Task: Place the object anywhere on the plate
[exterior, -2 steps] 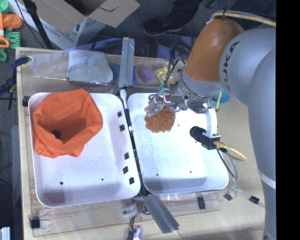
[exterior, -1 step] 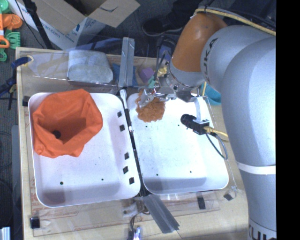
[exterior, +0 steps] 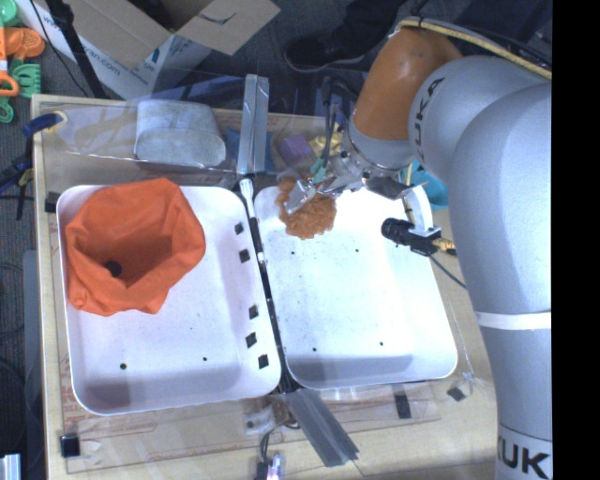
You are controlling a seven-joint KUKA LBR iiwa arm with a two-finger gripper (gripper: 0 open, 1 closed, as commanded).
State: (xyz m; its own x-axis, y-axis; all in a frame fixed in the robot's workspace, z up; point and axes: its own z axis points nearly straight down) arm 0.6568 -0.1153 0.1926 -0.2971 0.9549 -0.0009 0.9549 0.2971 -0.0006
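Metal hand [exterior: 302,194] over crumbly brown lump [exterior: 311,217]; crumpled orange cloth [exterior: 131,246]

Two bins side by side on bench [exterior: 56,412]: left bin [exterior: 178,366] at 9 o'clock, right bin [exterior: 375,337] at 3. Crumpled cloth [exterior: 131,244] in left bin, toward its 10 o'clock corner. Lumpy object [exterior: 311,217] in right bin near 11 o'clock corner, gripper [exterior: 305,192] just above it (contact unclear). Cardboard box [exterior: 169,28] beyond bench at 12.
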